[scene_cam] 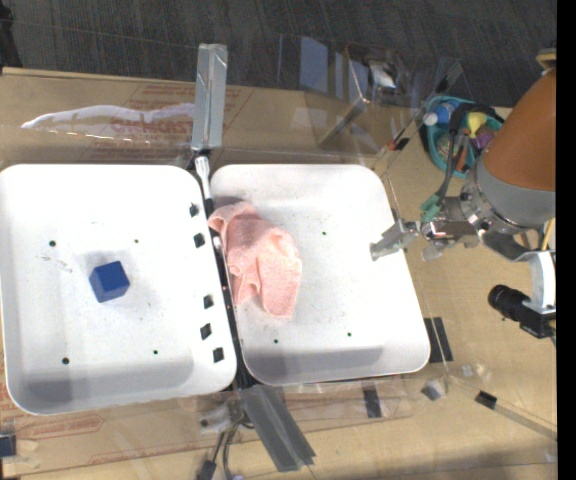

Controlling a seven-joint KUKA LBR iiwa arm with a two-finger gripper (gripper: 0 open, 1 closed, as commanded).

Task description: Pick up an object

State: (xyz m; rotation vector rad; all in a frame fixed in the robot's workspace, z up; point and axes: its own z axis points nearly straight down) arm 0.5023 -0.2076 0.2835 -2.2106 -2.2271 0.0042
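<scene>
A crumpled pink cloth (261, 263) lies in the right bin (353, 353), against its left wall. A small blue cube (109, 280) sits in the left bin (28, 368), left of its middle. My gripper (403, 246) hovers over the right rim of the right bin, well to the right of the cloth. It is open, and nothing is between its fingers.
A grey metal bar (209, 98) stands behind the divide between the bins. Black clips (206, 303) line the shared wall. Cables and coloured connectors (453, 128) hang by the wrist at the upper right. A cardboard bench top (88, 108) surrounds the bins.
</scene>
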